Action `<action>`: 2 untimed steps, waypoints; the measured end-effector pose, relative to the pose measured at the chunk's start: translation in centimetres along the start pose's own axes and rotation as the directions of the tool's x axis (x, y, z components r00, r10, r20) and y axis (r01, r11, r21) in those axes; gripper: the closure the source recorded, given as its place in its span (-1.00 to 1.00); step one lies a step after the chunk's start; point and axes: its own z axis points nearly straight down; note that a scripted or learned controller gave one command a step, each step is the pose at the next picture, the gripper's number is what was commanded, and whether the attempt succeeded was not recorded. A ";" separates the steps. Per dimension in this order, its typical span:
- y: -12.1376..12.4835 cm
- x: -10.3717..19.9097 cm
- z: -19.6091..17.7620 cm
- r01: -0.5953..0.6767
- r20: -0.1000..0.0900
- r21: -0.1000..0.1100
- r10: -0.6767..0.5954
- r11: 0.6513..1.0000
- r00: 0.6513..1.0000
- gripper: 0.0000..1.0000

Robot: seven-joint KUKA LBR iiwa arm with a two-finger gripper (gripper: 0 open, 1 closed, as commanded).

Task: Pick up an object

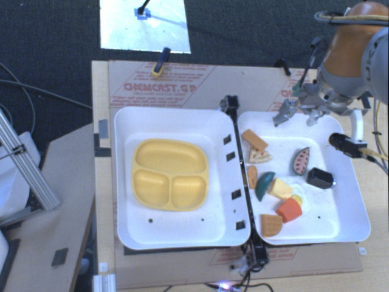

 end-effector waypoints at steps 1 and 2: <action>-5.4 -2.4 9.6 -0.005 -0.002 0.010 0.005 1.000 1.000 -1.00; -9.9 -7.6 9.7 -0.005 0.001 -0.004 0.005 1.000 1.000 -1.00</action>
